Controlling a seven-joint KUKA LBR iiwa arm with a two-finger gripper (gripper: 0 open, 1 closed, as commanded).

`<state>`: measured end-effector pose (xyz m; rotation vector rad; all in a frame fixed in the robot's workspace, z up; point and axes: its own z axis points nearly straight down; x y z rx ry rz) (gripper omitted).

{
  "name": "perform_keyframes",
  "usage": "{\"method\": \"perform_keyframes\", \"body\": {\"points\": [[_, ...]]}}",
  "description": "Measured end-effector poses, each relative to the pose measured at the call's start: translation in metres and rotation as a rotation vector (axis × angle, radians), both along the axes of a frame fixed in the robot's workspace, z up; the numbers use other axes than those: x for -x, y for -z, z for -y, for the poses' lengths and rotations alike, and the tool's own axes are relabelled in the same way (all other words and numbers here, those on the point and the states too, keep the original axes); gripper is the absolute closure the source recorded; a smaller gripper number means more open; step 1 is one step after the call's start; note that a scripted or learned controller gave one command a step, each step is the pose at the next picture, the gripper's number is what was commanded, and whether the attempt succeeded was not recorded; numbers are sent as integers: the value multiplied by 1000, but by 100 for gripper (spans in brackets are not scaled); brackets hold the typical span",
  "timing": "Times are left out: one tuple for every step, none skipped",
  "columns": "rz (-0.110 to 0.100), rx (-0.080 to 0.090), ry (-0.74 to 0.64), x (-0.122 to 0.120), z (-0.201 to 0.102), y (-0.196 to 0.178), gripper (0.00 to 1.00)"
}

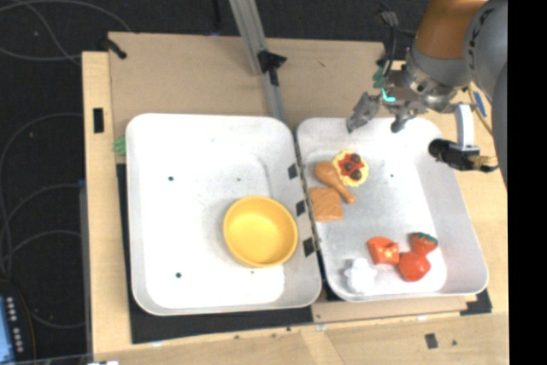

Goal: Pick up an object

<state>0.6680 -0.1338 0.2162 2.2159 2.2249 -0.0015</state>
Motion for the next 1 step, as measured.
{"method": "perform_keyframes", "body": {"points": [[-4, 2, 5, -6, 10, 53, 0]]}}
